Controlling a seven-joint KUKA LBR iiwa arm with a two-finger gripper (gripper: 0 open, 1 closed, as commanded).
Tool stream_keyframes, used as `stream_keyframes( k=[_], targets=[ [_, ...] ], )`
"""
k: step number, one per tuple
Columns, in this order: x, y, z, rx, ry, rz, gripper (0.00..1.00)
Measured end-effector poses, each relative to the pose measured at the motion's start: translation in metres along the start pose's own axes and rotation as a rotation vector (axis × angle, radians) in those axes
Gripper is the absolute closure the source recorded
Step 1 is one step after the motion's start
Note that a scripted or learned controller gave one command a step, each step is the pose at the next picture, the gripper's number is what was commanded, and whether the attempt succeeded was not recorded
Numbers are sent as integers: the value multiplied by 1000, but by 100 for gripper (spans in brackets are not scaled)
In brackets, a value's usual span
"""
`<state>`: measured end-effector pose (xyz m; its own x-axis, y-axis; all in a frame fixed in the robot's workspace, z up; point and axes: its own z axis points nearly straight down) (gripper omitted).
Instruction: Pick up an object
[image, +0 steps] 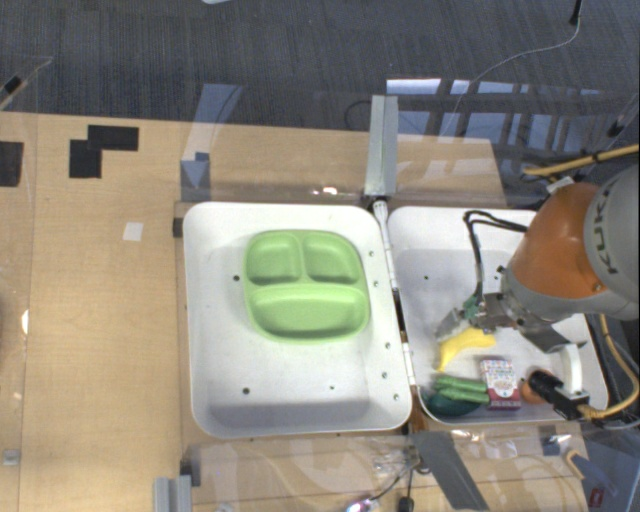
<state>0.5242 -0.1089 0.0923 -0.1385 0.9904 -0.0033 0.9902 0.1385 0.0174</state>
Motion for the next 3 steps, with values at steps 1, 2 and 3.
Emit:
stream_keyframes(
  k=[1,2,3],
  targets=[
    [11,-28,-1,-8,-3,46,0],
    [-94,-38,0,-2,-6,23,0],
    [-91,-47,-87,11,0,41,0]
  ],
)
